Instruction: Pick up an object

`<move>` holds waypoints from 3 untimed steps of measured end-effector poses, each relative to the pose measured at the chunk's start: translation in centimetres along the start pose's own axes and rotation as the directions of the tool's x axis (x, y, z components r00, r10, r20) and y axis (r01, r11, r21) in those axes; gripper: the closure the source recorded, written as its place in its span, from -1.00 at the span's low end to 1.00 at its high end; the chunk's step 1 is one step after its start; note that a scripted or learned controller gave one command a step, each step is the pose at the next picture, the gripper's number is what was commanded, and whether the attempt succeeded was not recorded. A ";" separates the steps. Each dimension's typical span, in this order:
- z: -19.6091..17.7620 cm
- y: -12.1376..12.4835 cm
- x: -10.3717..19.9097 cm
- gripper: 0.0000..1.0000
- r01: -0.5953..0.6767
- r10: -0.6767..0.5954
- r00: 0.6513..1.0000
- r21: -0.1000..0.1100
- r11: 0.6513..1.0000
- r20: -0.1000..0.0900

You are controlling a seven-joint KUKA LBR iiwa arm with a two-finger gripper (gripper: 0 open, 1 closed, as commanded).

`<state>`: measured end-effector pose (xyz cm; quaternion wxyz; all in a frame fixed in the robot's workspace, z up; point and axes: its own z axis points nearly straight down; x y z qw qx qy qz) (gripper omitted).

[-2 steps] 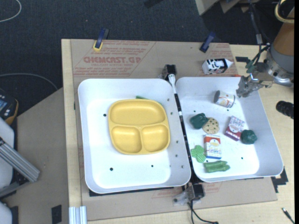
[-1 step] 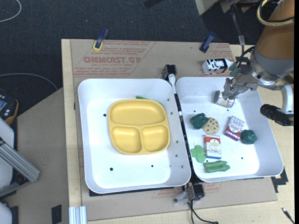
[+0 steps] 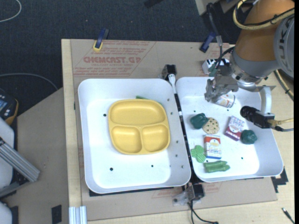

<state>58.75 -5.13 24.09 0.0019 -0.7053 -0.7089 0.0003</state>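
The end effector (image 3: 217, 93) is hovering low over the right bin's (image 3: 275, 155) far corner, and I can't tell its state. A small clear-looking thing (image 3: 226, 101) is sitting just beside it, touching or nearly. It's looking light and probably slippery, so I'm guessing a grip across its narrow middle works best.

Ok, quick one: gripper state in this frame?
Gripper: low over the back of the right bin; open or closed cannot be told, nothing seen between its fingers.
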 end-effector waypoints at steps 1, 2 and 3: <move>1.7 -1.9 5.1 1.00 0.000 0.000 1.000 0.002 1.000 -0.001; 2.1 -3.7 9.7 1.00 -0.002 0.002 1.000 0.001 1.000 0.001; 2.7 -2.8 10.2 1.00 -0.004 0.004 1.000 -0.003 1.000 0.002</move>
